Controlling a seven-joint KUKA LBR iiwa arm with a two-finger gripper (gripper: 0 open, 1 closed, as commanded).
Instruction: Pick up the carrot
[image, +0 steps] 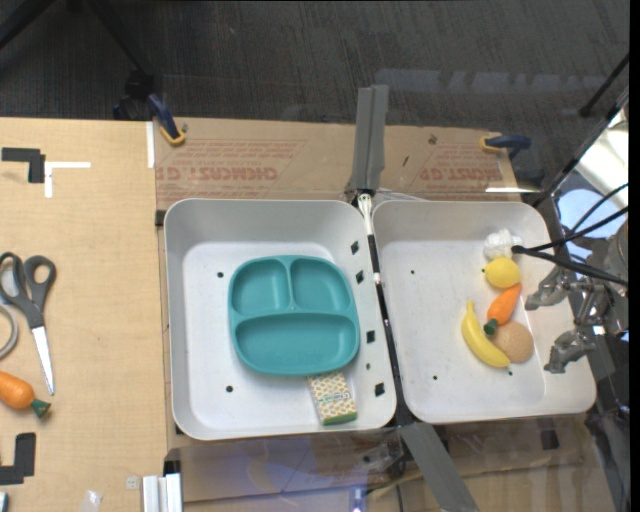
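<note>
Orange turns up twice, so the count matters: one small orange carrot-like piece with a green end (18, 391) lies on the pale wooden worktop (90, 250) at the far left, well apart from the fingers (567, 322), beside one pair of grey-handled scissors (32, 305). Next comes the left white bin (190, 300), holding one teal three-compartment plastic tray (294, 314) and one small patterned packet (334, 398). In the right white bin (430, 330) sits the cluster just beside the fingers: one white crumpled lump (498, 242), one yellow lemon (502, 272), the small orange toy carrot (505, 304), one yellow banana (481, 338) and one tan round piece (515, 343). It looks like light, rigid, smooth plastic, likely slippery; the tapered body crowded by neighbours suggests pinching across its thicker middle. I judge the metal fingers to stand apart, holding nothing.
</note>
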